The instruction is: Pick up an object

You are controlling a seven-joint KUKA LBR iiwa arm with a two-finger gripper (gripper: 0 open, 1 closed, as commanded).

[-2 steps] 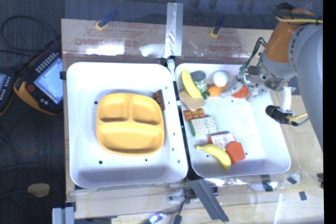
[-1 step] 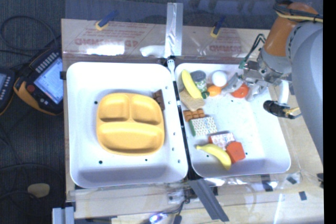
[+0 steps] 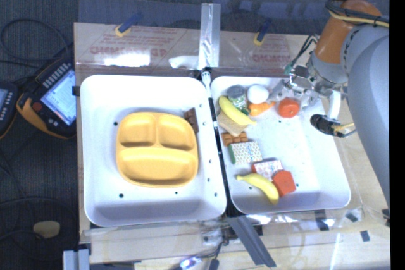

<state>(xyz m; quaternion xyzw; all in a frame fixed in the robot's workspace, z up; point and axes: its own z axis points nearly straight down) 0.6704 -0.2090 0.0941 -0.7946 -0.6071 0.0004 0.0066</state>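
Tool: the tool [image 3: 297, 90] hangs over the upper right corner of the right bin [image 3: 319, 164], at the end of the grey arm with the orange band.
Tool state: whether it is apart or together cannot be told from this angle; nothing can be seen clamped in it.
Nearest thing: a red ball [image 3: 288, 108] lies on the bin floor just below and slightly left of the tool, very close to it.
Crowding on the left: an orange piece [image 3: 260, 108] lies just beside the red ball, with a white egg [image 3: 257, 93] above it and a dark round lid [image 3: 237, 94] further left.
Along the bin's left wall: a banana [image 3: 233, 112] lies at a slant, its lower end over a tan cracker [image 3: 234, 126].
Lower middle: a green checked packet [image 3: 245, 152], then a red and white box [image 3: 267, 167].
Bottom of the bin: a second banana [image 3: 259, 186] touches a red block [image 3: 285, 183].
Open floor: the right half of the bin below the red ball is bare white.
Left bin: the left bin [image 3: 101, 190] holds a yellow divided plate [image 3: 157, 148], with a small brown piece [image 3: 190, 117] at its upper right edge, well apart from the tool.
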